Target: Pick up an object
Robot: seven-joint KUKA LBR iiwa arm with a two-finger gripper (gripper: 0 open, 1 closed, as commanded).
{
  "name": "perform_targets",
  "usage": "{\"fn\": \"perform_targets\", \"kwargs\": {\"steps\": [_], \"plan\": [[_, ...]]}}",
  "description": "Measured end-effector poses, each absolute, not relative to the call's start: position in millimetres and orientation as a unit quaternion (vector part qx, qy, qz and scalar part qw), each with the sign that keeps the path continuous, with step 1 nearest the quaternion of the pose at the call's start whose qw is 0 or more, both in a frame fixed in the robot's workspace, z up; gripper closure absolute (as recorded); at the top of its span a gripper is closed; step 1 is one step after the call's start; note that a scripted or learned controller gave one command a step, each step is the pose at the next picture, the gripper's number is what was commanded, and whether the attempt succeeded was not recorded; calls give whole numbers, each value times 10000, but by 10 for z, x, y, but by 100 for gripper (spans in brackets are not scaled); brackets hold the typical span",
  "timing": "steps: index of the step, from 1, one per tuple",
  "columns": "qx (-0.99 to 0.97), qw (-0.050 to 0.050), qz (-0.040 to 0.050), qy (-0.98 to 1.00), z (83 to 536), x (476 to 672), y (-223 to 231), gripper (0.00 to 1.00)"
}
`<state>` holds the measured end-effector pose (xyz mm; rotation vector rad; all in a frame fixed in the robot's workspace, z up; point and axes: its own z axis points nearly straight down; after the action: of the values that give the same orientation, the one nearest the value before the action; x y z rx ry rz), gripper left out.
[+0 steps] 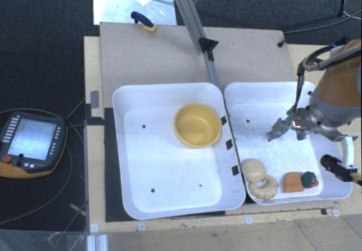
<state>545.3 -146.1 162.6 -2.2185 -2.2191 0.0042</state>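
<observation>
No text, label, brand, number or sign can be read anywhere. The handheld control pendant [31, 143] lying left of the table [186, 52] has a lit screen, but whatever it displays is washed out and too small to make out.

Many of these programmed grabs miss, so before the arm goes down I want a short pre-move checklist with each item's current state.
1. Gripper carries nothing: ok, it hangs over bare floor of the right bin.
2. Finger opening: cannot tell.
3. Targets in reach: ok, the cream round piece, the ring-shaped piece and the orange piece lie near the right bin's front edge.
4. Targets spaced apart: not ok, round piece and ring touch.
5. Yellow bowl clear of the path: ok, it sits in the left bin.
</observation>
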Motion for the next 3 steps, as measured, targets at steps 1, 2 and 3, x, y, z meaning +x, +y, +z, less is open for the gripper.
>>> {"fn": "perform_targets", "kwargs": {"steps": [1, 2, 3], "plan": [[-7071, 19, 13, -7071, 1002, 5456, -1452, 0], [-7071, -8, -5, -7071, 1136, 5475, -1457, 100], [-7072, -18, -11, -7070, 1602, 5451, -1538, 100]]}}
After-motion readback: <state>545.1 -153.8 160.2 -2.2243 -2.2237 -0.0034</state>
